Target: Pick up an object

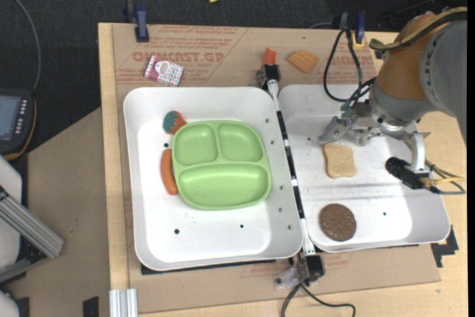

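Two white bins side by side; gripper (355, 131) low over right bin (430, 223), near its far edge. Fingers splayed apart, nothing between them. Bread slice (341, 160) on bin floor just below gripper on near side, apart from fingertips. Brown round patty (338, 222) further toward near edge, well apart from gripper. Left bin (148, 234), off to gripper's far side across divider, holds green divided plate (220, 164); orange sausage (168, 171) lies against plate's left edge.
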Robot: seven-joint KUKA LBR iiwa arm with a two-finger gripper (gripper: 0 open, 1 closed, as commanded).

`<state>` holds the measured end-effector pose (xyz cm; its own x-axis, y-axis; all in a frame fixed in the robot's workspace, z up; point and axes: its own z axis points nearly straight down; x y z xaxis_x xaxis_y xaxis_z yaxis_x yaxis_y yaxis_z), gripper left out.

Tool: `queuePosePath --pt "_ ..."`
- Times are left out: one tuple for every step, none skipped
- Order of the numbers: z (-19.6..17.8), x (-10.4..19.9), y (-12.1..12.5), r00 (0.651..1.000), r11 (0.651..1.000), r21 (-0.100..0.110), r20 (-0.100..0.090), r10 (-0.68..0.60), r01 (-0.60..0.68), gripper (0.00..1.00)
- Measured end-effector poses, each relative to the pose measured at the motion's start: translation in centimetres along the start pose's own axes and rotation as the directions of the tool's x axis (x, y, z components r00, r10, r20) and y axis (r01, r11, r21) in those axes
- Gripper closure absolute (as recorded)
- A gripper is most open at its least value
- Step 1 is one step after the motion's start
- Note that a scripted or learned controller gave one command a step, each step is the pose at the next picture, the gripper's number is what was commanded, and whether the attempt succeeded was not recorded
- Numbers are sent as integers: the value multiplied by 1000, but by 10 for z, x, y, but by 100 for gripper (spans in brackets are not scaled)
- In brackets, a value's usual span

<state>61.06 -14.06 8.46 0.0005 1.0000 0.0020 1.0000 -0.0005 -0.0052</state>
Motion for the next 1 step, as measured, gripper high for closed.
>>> queuePosePath --pt "0 26 -40 1000 1000 0 0 0 0 0"
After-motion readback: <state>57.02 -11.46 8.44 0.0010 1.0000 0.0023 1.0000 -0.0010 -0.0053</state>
